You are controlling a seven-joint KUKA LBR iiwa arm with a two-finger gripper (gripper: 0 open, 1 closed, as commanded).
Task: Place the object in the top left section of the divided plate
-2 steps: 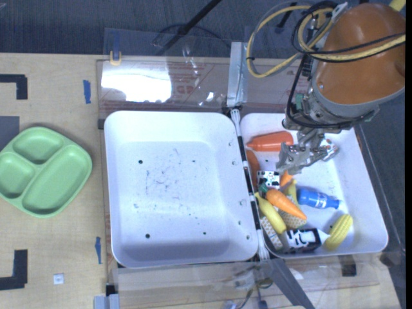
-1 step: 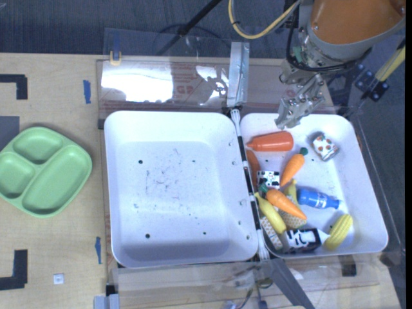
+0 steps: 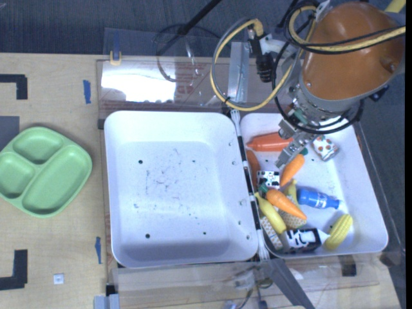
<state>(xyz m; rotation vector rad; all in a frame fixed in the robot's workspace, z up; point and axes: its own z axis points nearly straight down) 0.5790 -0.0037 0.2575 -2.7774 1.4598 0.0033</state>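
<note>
The right bin (image 3: 370, 172) is being taken as the landmark. The arm (image 3: 344, 50) is being seen above its far edge, with the pincer (image 3: 295, 148) lowered into the bin's far left part; how wide the pincer is standing cannot be told, and nothing is being seen held in it. Just beside the pincer, inside the bin, an orange carrot (image 3: 291, 170) is lying tilted, and a red-orange piece (image 3: 267, 143) is lying toward the bin's left wall. A die (image 3: 324, 149) is resting just right of the pincer. Nearer the bin's middle a second carrot (image 3: 285, 203), a blue bottle (image 3: 317, 199) and a banana (image 3: 271, 216) are lying close together, and a corn cob (image 3: 340, 230) is lying toward the near right corner. Left of this bin the left bin (image 3: 174, 185) is sitting, touching it. Well apart to the left, past that bin, the green plate (image 3: 42, 170) is resting on the counter (image 3: 51, 82).
</note>
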